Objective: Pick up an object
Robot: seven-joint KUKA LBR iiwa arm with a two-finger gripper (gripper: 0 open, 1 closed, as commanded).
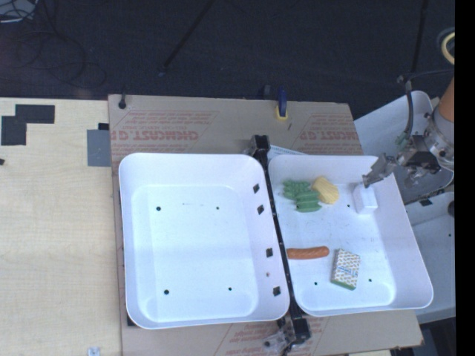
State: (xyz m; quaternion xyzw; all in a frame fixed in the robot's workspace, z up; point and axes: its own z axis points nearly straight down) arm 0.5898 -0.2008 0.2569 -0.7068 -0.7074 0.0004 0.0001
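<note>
The right bin (404, 273) holds several objects. A green bumpy piece (300, 195) lies at its back, touching a yellow lump (325, 190) on its right. An orange sausage-shaped piece (307, 253) lies near the divider. A small patterned box (346, 268) sits to the right of it. A small white block (364, 199) rests near the bin's back right. My gripper (373, 175) hangs just above and to the right of that white block, at the bin's back right edge. Nothing is visibly held in it.
The left bin (133, 199) stands beside the right one, with black clips (261, 191) along the shared divider. Both bins rest on a cardboard sheet (193, 128). The arm's wrist and cables (423, 154) crowd the right side.
</note>
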